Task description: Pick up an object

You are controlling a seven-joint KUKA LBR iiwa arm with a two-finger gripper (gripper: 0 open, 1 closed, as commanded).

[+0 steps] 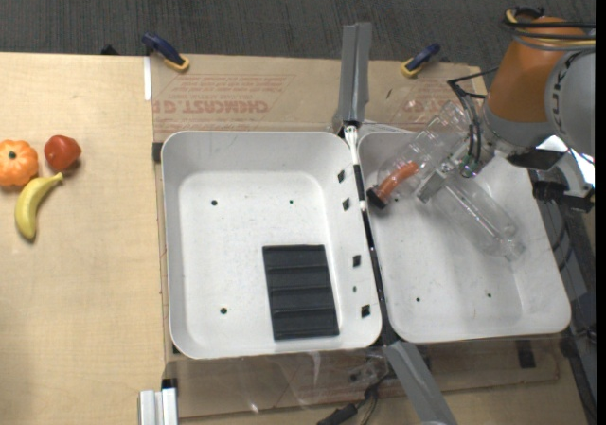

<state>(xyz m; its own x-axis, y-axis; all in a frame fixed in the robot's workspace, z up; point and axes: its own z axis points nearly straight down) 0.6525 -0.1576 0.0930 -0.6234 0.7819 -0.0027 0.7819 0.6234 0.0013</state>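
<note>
1. Nearest the viewer, a black ribbed block (301,291) is seen lying flat in the left bin (172,224), close to its near wall and right of centre.
2. The arm (571,97) is brought in from the right over the far part of the right bin (540,314), with the orange band (525,73) held high above the bin's far right corner.
3. The gripper (437,182) is angled down and to the left, towards the bin's far left corner. It is blurred against clear plastic, so whether it is wide, narrow or closed on anything cannot be told.
4. An orange-red object (398,175) with a dark end is found in the right bin's far left corner, tilted, with the dark end close to the left wall. It lies just beside the gripper; contact cannot be made out.
5. A clear plastic item (488,220), possibly a bottle, is laid slantwise from the gripper towards the bin's middle right.
6. Open floor is left across the near half of the right bin and over most of the left bin.
7. On the bench far to the left, a banana (30,205), a red fruit (62,151) and an orange fruit (17,164) are grouped together.
</note>
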